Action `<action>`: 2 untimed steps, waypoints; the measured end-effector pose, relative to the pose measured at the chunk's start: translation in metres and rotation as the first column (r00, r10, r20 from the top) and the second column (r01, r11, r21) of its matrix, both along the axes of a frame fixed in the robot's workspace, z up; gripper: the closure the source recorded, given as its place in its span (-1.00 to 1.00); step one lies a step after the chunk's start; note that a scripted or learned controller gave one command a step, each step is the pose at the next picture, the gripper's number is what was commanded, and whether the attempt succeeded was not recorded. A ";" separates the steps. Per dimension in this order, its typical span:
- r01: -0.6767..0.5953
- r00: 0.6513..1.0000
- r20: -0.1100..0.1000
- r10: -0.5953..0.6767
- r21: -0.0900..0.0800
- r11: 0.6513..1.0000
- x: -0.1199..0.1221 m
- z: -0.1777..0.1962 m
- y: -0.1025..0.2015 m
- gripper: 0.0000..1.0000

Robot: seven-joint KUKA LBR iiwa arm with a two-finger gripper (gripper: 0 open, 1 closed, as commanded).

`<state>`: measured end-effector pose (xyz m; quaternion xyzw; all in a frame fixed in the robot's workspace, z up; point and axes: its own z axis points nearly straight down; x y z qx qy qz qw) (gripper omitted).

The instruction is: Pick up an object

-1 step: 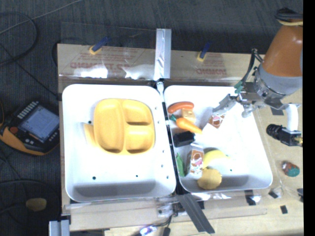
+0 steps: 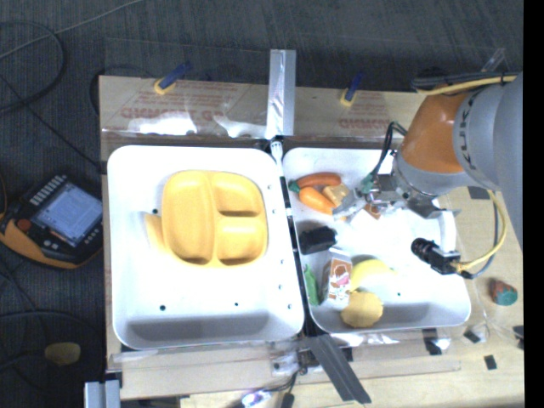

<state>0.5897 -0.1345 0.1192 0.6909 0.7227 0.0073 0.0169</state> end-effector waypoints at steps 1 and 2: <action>0.001 1.000 0.006 -0.001 -0.001 1.000 0.002 0.012 -0.001 1.00; 0.001 1.000 0.003 -0.001 -0.001 1.000 0.001 0.010 -0.001 -1.00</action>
